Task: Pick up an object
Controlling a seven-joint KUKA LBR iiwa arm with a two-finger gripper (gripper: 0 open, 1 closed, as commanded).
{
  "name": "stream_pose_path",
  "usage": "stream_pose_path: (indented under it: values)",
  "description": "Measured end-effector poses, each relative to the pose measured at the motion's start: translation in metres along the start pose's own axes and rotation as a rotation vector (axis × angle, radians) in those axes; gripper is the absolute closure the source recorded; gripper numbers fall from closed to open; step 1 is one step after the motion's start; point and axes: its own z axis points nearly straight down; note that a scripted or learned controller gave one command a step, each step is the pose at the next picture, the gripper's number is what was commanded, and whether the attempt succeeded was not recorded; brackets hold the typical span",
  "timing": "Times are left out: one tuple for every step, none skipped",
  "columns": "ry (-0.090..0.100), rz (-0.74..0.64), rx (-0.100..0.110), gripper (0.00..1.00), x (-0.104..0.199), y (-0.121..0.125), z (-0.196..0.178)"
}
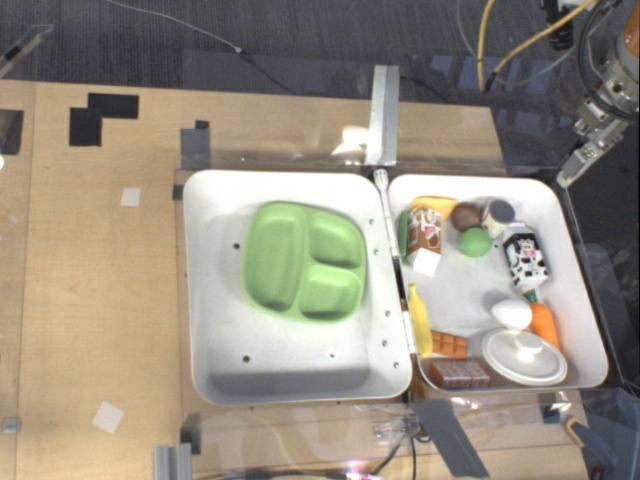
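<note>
Cow-print carton – label unreadable; juice carton print blurred.

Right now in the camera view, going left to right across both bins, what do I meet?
Green divided tray in the left bin → carton with red label → green ball → black-and-white cow toy → right bin's far wall.

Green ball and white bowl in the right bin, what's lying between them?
In the camera view, mostly bare white bin floor lies between the green ball and the white bowl. A white egg-shaped object sits just above the bowl.
</note>
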Motion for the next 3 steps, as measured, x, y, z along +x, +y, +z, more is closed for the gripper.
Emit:
stream_pose_path:
  values:
    - [0.0,-0.398,-0.003,1.0,-0.002,-0.001,0.022]
    - [0.003,-0.57,-0.002,1.0,0.011,0.007,0.013]
    - [0.002,-0.828,-0.002,1.0,0.011,0.007,0.016]
